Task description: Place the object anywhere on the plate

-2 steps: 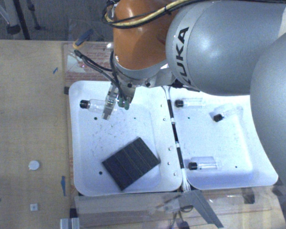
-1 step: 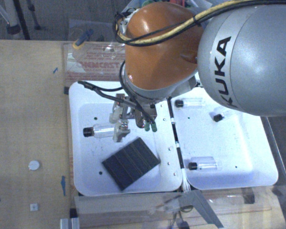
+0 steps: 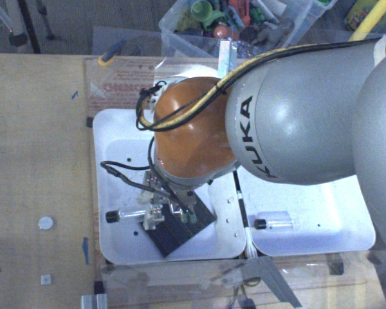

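A dark square plate (image 3: 183, 232) lies tilted at the front of the left bin (image 3: 119, 147). A clear tube with a black cap (image 3: 123, 215) lies just left of the plate, its right end reaching under the gripper. My gripper (image 3: 157, 212) hangs below the orange wrist band (image 3: 190, 131), over the plate's left corner and the tube's right end. The wrist and cables hide how the gripper meets the tube. The big grey arm (image 3: 309, 108) covers the back of both bins.
A second clear tube with a black cap (image 3: 275, 222) lies in the right bin (image 3: 334, 237). A clear box of colourful toys (image 3: 244, 8) stands behind the bins. A loose black cable (image 3: 125, 174) loops over the left bin's floor.
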Action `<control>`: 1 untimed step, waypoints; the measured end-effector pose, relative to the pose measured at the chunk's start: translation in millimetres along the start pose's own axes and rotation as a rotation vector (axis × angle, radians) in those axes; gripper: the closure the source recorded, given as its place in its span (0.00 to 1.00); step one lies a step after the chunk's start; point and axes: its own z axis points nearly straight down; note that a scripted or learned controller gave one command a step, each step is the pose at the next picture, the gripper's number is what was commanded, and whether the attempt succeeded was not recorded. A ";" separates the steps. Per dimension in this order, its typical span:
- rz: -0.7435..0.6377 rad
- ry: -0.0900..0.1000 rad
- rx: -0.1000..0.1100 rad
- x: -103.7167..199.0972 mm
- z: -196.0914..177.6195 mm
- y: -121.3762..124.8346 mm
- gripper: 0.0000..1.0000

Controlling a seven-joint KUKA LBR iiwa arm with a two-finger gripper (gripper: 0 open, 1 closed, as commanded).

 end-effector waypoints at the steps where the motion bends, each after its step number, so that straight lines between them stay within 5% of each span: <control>1: -0.208 -0.004 -0.001 -6.0 -30.1 0.3 1.00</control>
